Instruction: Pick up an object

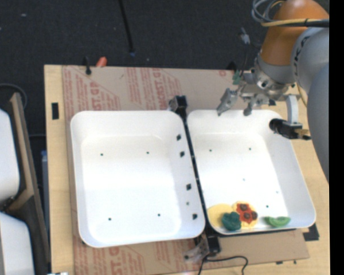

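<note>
The surface [57, 153] is lying under a sheet of brown cardboard [132, 87] that is carrying rows of red print, too small and skewed to read. Two shallow white bins are sitting on it side by side, their inner rims touching along a dark strip of clips running near to far. The left bin [132, 173] is showing bare white floor from wall to wall, leaving open room across its whole width. The right bin [246, 165] is also showing mostly bare floor, with its contents crowding only the near edge.

The arm [309, 56] is reaching in from the right, its orange band sitting above the wrist, and it is hanging over the far rim of the right bin. The gripper [236, 109] is pointing down at that far edge with its jaws spread apart, nothing between them.

Along the near wall of the right bin, a yellow object [217, 215] is lying leftmost, a dark green object [231, 222] is touching it, an orange and red object [245, 212] is sitting just beside, and a bright green object [277, 221] is lying a little to the right, well apart from the gripper.
</note>
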Controlling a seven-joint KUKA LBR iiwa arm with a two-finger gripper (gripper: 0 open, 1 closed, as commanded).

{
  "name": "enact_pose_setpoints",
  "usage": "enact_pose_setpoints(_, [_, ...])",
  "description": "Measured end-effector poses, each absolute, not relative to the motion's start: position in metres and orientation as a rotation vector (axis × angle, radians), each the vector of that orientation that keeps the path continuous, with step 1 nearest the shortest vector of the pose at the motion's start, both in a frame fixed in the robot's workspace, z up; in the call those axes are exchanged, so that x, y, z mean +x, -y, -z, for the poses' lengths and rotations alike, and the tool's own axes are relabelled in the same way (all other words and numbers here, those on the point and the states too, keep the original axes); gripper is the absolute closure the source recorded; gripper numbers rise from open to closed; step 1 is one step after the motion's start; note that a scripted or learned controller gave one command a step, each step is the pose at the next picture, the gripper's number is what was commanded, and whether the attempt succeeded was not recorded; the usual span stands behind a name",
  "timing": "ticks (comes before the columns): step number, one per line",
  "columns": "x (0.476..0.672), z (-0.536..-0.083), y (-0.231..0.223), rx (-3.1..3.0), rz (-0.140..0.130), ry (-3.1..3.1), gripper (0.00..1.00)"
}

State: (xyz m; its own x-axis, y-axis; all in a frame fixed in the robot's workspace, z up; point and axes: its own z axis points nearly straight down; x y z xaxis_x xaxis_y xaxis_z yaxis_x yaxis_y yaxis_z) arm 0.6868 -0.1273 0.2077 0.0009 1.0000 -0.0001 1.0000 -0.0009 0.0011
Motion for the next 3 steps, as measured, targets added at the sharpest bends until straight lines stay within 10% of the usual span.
enact_pose_setpoints(3, [0.549, -0.101, 0.105, 2.224, 0.0, -2.22, 0.0])
